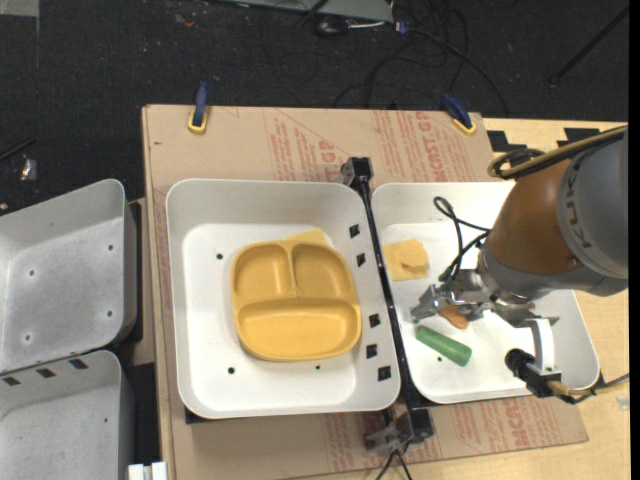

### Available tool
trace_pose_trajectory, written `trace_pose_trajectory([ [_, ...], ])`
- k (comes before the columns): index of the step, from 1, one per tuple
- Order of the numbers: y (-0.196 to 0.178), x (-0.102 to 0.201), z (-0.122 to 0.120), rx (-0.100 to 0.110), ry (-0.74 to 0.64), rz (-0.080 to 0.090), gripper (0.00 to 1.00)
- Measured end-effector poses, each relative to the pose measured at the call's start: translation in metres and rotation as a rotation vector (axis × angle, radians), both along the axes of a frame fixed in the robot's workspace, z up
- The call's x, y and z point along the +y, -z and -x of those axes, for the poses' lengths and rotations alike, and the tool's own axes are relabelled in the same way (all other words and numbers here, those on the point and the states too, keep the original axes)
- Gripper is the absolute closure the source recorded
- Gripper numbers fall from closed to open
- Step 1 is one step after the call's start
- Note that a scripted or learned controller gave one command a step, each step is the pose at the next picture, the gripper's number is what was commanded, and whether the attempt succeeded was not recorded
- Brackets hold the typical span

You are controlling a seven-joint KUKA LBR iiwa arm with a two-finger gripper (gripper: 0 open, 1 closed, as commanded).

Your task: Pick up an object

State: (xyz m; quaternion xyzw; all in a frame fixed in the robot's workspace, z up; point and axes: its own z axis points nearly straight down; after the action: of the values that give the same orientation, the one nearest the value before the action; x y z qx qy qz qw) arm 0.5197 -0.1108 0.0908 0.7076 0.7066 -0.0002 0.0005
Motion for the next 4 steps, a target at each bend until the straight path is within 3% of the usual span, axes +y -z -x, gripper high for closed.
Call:
trace_pose_trajectory([
  [1,-0.014,-0.001,-0.002,-0.006,0.003,0.003,1.00],
  [3,-0.123,-0.007,-0.001,-0.004,-0.003,0.000,1.00],
  [4,-0.134,-0.007,-0.002,-0.002,-0.004,0.000,1.00],
])
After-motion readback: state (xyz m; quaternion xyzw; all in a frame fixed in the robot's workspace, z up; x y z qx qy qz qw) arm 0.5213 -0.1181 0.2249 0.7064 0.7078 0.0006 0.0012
